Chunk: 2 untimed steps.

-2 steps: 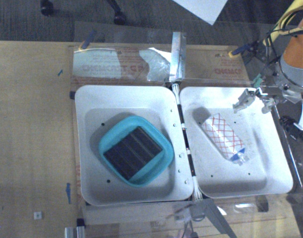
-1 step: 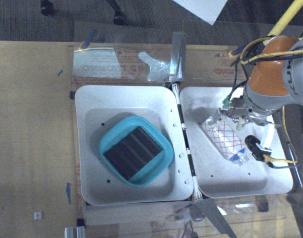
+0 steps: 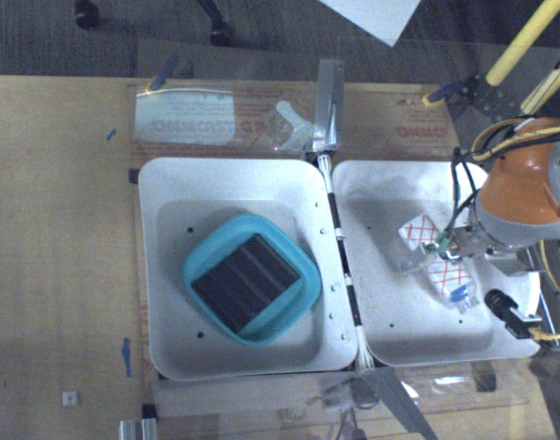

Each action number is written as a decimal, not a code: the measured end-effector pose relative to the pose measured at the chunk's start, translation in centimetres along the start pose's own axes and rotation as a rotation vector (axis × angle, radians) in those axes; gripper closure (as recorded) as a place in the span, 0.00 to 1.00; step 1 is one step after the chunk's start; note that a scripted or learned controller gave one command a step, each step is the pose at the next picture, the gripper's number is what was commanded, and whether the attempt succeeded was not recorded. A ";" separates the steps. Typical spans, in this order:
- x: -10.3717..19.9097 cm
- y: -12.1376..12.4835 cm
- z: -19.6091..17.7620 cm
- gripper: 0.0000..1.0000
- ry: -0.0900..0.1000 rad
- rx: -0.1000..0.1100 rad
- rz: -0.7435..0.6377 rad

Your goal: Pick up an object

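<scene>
Step in hand: the arm (image 3: 522,186) reaches in over the right bin (image 3: 389,324), so the approach to a grasp looks to be under way; nothing can be seen held.
End effector: the end effector (image 3: 444,248) sits low in the right bin, at the upper right edge of the packet. Whether it is spread or pressed together cannot be told, since wrist and cables cover it.
Task's thing: a clear packet with red and white check print (image 3: 433,257) lies flat on the floor of the right bin, right of centre, partly under the end effector.
Packet's long axis: it runs on a slant from upper left to lower right; the checked end points to the upper left, and a small blue mark sits at the lower right end.
Other candidate: a teal tray (image 3: 302,287) holding a dark ribbed block (image 3: 244,280) rests in the left bin (image 3: 170,209), turned corner-on to the bin walls and well apart from the arm.
Next move: judged from this, the end effector needs to settle across the packet's short width and close on it, then lift straight up.
Risk: the packet looks thin and slick, so the grip may slide off or catch only film.
Surface: the surface (image 3: 50,246) carries both bins side by side.
</scene>
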State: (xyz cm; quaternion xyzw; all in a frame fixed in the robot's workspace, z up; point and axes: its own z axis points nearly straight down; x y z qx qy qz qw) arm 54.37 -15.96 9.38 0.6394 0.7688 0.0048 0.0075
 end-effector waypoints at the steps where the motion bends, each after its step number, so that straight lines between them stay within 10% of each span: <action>1: -0.1 0.1 -1.0 1.00 -0.002 -0.003 0.002; 2: 2.9 4.0 -9.2 1.00 0.006 0.015 -0.139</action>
